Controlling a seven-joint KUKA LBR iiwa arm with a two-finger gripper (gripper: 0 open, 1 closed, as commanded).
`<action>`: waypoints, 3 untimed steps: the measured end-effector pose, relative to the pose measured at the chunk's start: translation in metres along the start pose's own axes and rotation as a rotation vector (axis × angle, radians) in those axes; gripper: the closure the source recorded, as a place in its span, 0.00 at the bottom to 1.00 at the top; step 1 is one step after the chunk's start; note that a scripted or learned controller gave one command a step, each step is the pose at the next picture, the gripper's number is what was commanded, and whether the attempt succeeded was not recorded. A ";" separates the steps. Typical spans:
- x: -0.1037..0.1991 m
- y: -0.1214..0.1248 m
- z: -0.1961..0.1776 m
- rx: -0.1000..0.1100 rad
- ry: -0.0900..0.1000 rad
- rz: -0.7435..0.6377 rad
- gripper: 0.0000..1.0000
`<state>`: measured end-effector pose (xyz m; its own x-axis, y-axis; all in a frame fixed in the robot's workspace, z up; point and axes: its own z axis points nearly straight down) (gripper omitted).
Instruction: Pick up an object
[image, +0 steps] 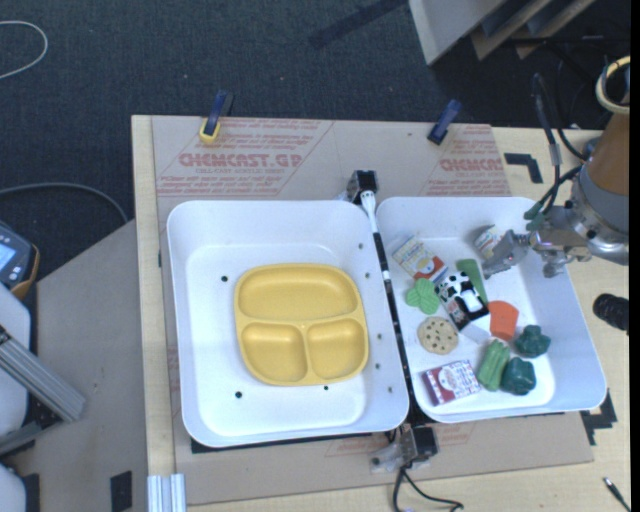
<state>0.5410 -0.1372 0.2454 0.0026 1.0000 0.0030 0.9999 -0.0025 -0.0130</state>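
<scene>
The right bin (580, 330) holds several small objects: a white, blue and orange packet (416, 252), a light green piece (424, 297), a black-and-white toy (462, 291), an orange block (503, 320), a round cookie (437, 336), a green pepper (494, 365), two dark green pieces (520, 376) (533, 341) and a red-and-white packet (450, 382). My gripper (503, 250) reaches in from the right, low over the bin's far right part, above the pile. A small grey-white thing (486, 238) lies right at its tip; whether it is gripped is unclear.
The left bin (190, 300) holds a yellow divided plate (300, 322). Both bins rest on a cardboard sheet (250, 155) held by a yellow clamp (213, 120) and a blue clamp (444, 122). Cables hang at the right near the arm.
</scene>
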 end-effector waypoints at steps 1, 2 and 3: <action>0.000 0.002 -0.005 -0.011 -0.002 -0.002 0.00; 0.010 0.003 0.044 -0.006 -0.001 -0.002 0.00; 0.015 -0.005 0.104 -0.004 0.000 -0.002 0.00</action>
<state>0.5346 -0.1215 0.1420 0.0007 1.0000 0.0029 1.0000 -0.0007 -0.0093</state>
